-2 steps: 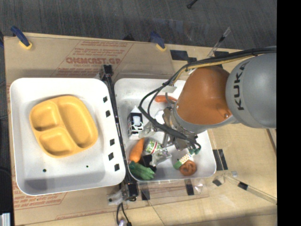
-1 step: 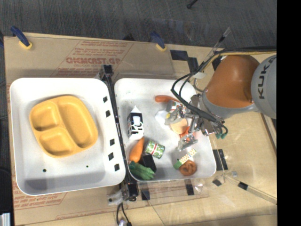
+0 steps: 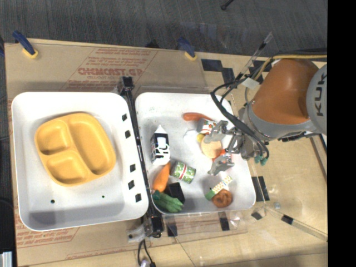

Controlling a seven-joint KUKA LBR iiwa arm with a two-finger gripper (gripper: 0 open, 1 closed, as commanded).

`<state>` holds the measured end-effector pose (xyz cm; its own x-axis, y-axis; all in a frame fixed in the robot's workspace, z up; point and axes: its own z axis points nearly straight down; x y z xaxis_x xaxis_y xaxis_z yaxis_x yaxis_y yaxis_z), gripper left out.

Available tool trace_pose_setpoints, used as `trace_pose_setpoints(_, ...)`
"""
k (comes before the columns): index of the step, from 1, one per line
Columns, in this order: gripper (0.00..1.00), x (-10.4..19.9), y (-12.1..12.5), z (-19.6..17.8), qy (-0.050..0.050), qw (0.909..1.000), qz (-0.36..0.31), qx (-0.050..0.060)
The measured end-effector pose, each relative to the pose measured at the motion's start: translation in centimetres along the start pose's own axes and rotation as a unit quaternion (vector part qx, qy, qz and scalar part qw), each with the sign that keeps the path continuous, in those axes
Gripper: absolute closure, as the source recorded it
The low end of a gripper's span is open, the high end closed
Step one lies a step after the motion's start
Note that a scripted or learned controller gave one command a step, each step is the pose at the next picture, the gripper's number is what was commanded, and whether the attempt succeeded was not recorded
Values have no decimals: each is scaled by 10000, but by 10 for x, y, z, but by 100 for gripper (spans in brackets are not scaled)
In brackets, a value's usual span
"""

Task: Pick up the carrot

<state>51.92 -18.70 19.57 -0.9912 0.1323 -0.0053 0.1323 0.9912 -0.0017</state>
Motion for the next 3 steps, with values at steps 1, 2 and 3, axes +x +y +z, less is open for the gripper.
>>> trace_pose_setpoints(1, 0, 27, 16, 104, 8, 9990, -439, -11)
trace_pose_setpoints(2, 0, 48, 46, 41, 6, 9930, -1179, -13)
trace_pose_setpoints(3, 0, 1, 18, 32, 9, 9997, -261, -4)
